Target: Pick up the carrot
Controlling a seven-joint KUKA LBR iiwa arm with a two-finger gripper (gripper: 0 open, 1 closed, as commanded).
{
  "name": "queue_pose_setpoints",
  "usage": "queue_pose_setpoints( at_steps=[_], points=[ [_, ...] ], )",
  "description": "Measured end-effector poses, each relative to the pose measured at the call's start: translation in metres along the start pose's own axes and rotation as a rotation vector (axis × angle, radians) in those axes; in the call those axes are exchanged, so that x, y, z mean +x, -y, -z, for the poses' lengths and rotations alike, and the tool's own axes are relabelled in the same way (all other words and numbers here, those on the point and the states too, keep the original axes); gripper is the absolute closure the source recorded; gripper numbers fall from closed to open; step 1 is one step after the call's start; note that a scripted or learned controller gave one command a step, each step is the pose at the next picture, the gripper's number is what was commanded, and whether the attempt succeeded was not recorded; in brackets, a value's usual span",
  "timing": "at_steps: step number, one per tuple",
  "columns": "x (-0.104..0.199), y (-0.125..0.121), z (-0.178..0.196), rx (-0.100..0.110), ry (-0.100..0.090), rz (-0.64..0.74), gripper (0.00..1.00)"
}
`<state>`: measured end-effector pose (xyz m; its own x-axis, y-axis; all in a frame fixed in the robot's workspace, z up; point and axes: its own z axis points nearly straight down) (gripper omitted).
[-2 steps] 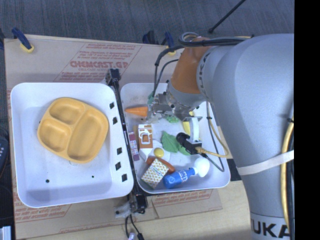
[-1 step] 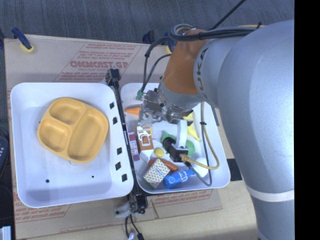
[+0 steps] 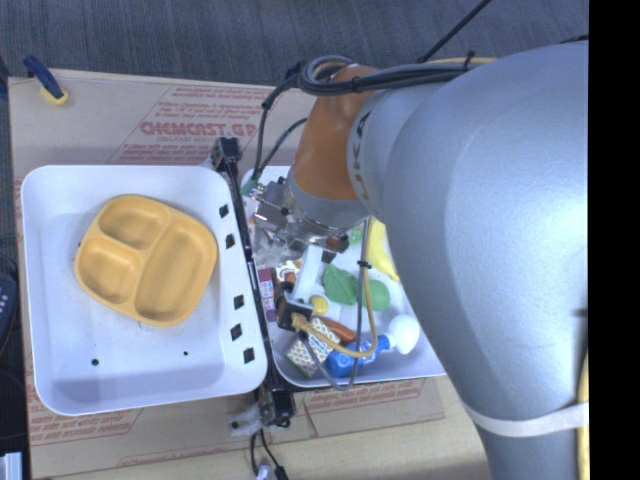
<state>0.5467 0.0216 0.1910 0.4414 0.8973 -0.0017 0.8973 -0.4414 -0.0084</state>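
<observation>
Camera view: my pincer [image 3: 293, 268] is down in the right bin [image 3: 425, 366], can't tell its state. Carrot [image 3: 337, 329] lies in clutter just below it, by the yellow cable [image 3: 366, 298]. Left of that bin, yellow plate [image 3: 146, 258].

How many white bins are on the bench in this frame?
2. The left bin holds a yellow divided plate; the right bin, beside it, holds a clutter of small items and is largely covered by the arm.
</observation>
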Motion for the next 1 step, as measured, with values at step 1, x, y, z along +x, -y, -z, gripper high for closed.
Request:
queue_pose_setpoints(
  at_steps=[1],
  points=[
    [0.0082, 0.0603, 0.0265, 0.001, 0.000, -0.319, 1.00]
  ],
)
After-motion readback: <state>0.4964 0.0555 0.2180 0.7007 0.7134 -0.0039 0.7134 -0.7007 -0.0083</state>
